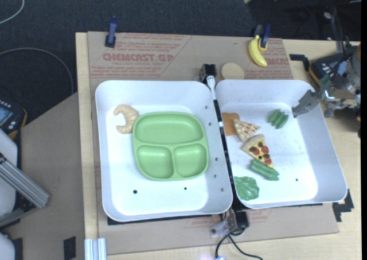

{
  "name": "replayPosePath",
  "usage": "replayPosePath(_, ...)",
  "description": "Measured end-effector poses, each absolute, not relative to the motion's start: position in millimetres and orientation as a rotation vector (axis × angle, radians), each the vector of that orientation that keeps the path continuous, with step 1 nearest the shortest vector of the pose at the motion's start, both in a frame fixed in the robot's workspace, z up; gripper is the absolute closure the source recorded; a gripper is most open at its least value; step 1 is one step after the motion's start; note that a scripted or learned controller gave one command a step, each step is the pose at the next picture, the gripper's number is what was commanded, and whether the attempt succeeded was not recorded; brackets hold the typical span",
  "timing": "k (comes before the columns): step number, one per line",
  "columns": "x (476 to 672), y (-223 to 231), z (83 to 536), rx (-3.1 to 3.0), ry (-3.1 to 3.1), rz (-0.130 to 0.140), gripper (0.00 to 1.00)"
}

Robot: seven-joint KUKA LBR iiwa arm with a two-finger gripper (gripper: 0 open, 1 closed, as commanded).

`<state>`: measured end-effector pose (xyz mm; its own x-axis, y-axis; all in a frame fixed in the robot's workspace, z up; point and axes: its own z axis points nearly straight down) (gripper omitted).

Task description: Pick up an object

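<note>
The right bin (321, 161) holds several toy foods: a small green piece (278, 118), a brown toast slice (229, 123), two pizza slices (246, 130) (259, 150), a green pod (264, 170) and a green leafy piece (246, 187). My gripper (303, 107) reaches in over the bin's upper right rim, just right of the small green piece and above the bin floor. Nothing shows in its grasp.
The left bin (114, 184) carries a green divided plate (170, 144) and a tan croissant (125, 118). A banana (258, 52) and a round tan disc (232, 71) lie on the board behind the bins. Cables and a dark box sit at the right edge.
</note>
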<state>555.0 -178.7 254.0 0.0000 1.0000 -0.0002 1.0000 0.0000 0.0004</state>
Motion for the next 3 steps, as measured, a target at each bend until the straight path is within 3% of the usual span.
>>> replayPosePath(1,502.8,-150,127,2.228,2.228,-0.005,0.0)
replayPosePath(2,478.0,-72,186,2.219,2.226,0.001,0.0)
replayPosePath(3,479.9,-75,195,2.22,2.219,0.002,1.0)
